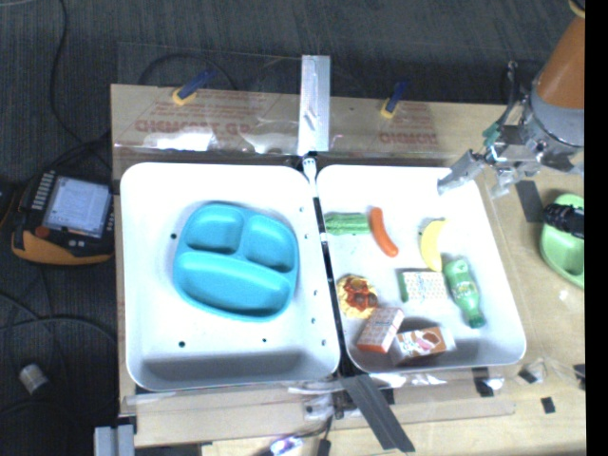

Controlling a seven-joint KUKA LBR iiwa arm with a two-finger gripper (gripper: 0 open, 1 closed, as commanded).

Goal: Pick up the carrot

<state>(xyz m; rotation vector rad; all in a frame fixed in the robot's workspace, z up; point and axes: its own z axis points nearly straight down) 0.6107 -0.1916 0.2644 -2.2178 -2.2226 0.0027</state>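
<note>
The carrot [383, 231] is a small orange stick lying slantwise in the upper left part of the right bin [503, 255], just right of a green cucumber [345, 222]. My gripper [478, 180] hangs over the bin's upper right corner, well to the right of and above the carrot. Its fingers [456, 178] are spread apart, open, with nothing between them. The banana [432, 242] lies between the gripper and the carrot.
The right bin also holds a green bottle [464, 291], a white packet [421, 285], a patterned snack [357, 294] and two red cartons [380, 331]. A blue divided plate [237, 259] sits in the left bin [142, 283]. A green object [565, 240] rests outside, at the right.
</note>
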